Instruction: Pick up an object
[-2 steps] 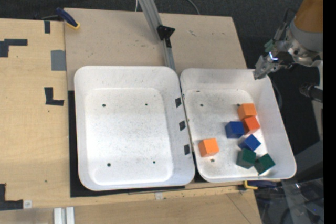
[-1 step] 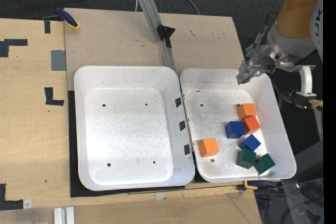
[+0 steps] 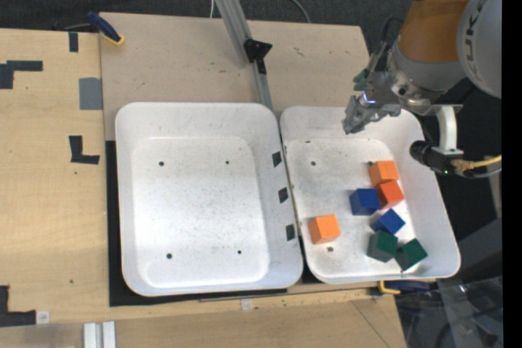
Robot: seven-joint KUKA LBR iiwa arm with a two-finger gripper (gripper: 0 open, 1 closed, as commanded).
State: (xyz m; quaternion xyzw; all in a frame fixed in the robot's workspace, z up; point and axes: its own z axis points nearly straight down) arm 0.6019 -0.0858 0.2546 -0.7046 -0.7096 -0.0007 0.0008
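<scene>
Looking down from above, you have the gripper [image 3: 357, 120] hanging over the far edge of the right bin [image 3: 326, 122], near its upper rim, and nothing shows between its tips; whether they are spread or closed you cannot tell from this angle, the tool is dark and foreshortened. All the pickable things lie toward the near side of that bin, so every candidate sits below the gripper in the view, toward the camera. Nearest are the two orange blocks [image 3: 386, 181] stacked close together just right of and below the tool, touching or nearly touching a blue block [image 3: 364, 201]. A second blue block [image 3: 391, 222] and two dark green blocks [image 3: 395, 249] crowd the near right corner, packed tight. The lone orange cube [image 3: 324, 228] sits apart on the near left of the bin floor, with free space on all sides, so that's likely your easiest grab. The left bin [image 3: 196, 114] holds no blocks. No pick has started yet: judging from the layout, the move needs travel toward the near side, then a descent. The cluster risks a jammed or double contact.
</scene>
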